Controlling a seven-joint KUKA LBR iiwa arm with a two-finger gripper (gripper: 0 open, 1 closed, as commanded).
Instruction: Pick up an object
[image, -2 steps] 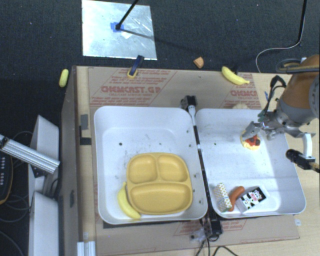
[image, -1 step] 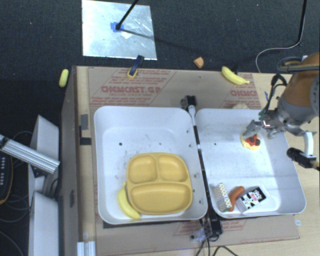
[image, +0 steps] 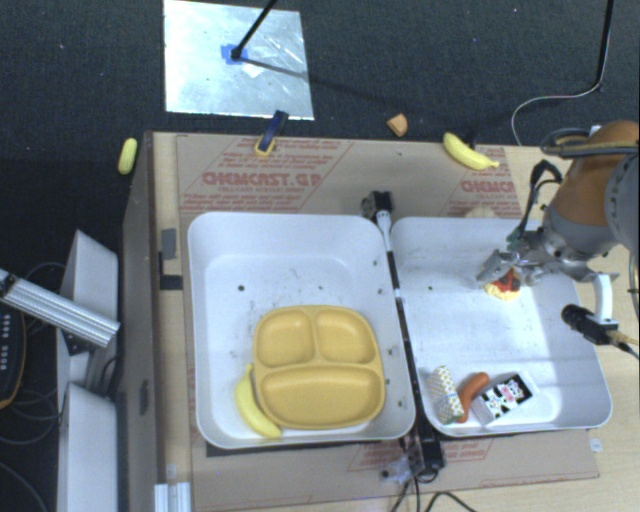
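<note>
In the right bin (image: 560, 405), at its near edge, lie a corn piece (image: 447, 391), a sausage (image: 470, 387) and a black-and-white box (image: 503, 396), close together. In the left bin (image: 215, 300) sits a yellow divided tray (image: 318, 365), with a banana (image: 254, 405) touching its near left side. Farther in the right bin, my gripper (image: 508, 272) is low over a small yellow-red object (image: 503, 287). I cannot tell how the gripper stands. Beyond the bins, on the bench (image: 300, 170), lies another banana (image: 468, 151).
</note>
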